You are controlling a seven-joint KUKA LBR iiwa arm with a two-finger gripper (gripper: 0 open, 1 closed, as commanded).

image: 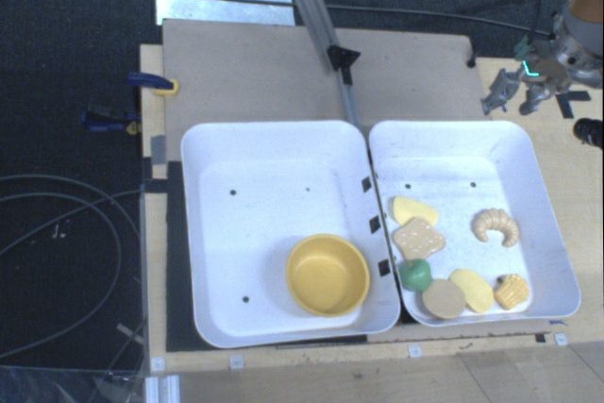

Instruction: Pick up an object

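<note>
hand (pixel 517 96) spread, nothing held, beyond right bin (pixel 543 175) | croissant (pixel 496 226) apart | cracker (pixel 418 239) crowded by green piece (pixel 415 275)

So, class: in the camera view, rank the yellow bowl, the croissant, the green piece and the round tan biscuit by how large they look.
1. yellow bowl, by far the largest
2. croissant and round tan biscuit, too alike to separate
3. green piece, the smallest

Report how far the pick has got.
Done: nothing visibly picked yet. In hand: the gripper hangs open beyond the far right corner of the right bin, with nothing between its fingers. Left: the whole pick; the croissant, cracker and green piece lie in that bin.
</note>
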